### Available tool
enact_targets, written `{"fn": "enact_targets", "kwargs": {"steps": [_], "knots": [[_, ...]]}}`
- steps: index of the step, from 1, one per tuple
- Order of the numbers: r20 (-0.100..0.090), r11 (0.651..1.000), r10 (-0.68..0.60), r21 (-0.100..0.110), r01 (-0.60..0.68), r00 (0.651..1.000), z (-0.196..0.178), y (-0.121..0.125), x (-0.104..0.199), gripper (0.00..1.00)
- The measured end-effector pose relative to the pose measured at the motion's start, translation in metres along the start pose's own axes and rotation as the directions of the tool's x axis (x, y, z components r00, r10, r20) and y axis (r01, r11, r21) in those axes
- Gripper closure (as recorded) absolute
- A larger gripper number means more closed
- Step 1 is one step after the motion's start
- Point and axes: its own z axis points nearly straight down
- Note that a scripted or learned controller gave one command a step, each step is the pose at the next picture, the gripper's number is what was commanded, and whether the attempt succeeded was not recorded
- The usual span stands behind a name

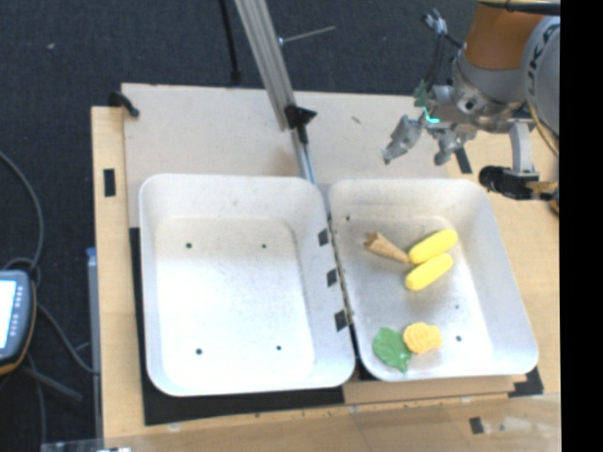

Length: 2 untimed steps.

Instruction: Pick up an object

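1. Green leafy plastic toy (390, 347) lies at the near edge of the right-hand shallow white bin (499, 281), touching a round orange-yellow toy (422, 337).
2. Two yellow corn-like pieces (431, 259) and a tan cone (385, 247) lie mid-bin.
3. The claw (422, 142) hovers beyond the bin's far rim, spread open, holding nothing.

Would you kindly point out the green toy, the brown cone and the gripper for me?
green toy (389, 347), camera view, middle of its leafy body.
brown cone (385, 246), camera view, middle of its length.
gripper (422, 145), camera view, midway between its fingertips.
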Motion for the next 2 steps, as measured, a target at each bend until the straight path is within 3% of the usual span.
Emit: {"fn": "enact_targets", "kwargs": {"steps": [2], "knots": [[0.0,1.0,0.004,0.004,-0.004,1.0,0.085,-0.005,0.0,0.0]]}}
